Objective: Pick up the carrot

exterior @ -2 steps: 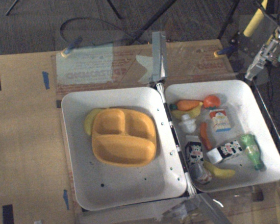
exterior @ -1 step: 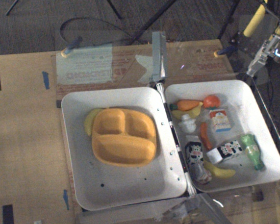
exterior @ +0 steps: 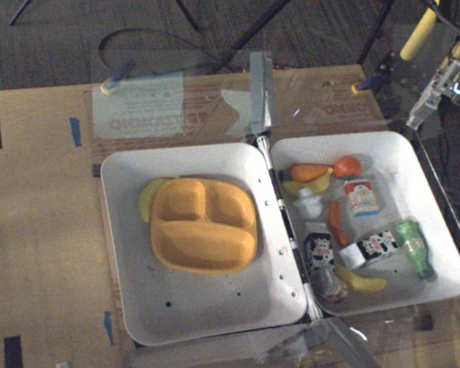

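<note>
The carrot (exterior: 310, 171) lies at the far end of the right bin (exterior: 439, 215), touching a yellow banana (exterior: 309, 185), near a cow-printed carton (exterior: 377, 246) whose writing is too small to read, while the gripper (exterior: 439, 90) hangs beyond the surface (exterior: 43, 262), its opening impossible to tell.

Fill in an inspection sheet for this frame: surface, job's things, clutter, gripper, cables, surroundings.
Surface: wooden bench bearing a left bin and a right bin, side by side.
Job's things: carrot lying at the far end of the right bin, apart from the gripper.
Clutter: orange divided tray in the left bin; in the right bin, tomato, green bottle, two bananas, small cartons.
Grippers: gripper beyond the right bin's far corner; finger state unclear.
Cables: black cable looped on the floor.
Surroundings: blue tape marks on the bench.
</note>
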`<action>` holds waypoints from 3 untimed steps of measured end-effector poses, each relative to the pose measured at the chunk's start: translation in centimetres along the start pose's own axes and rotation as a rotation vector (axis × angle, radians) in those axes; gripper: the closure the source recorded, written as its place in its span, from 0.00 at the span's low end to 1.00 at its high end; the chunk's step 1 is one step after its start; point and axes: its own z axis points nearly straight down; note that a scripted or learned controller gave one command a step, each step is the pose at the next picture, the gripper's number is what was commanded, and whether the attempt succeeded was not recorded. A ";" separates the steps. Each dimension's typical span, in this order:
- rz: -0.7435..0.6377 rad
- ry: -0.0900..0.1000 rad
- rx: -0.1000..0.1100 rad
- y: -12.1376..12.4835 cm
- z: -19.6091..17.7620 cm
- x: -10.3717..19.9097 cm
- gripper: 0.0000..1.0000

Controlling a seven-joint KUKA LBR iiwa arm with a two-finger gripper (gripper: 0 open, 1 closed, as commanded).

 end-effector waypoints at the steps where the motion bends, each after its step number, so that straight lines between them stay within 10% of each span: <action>1: 0.000 -0.009 -0.005 0.1 -1.3 -0.2 1.00; 3: -0.194 -0.001 0.001 0.2 -4.5 -1.0 1.00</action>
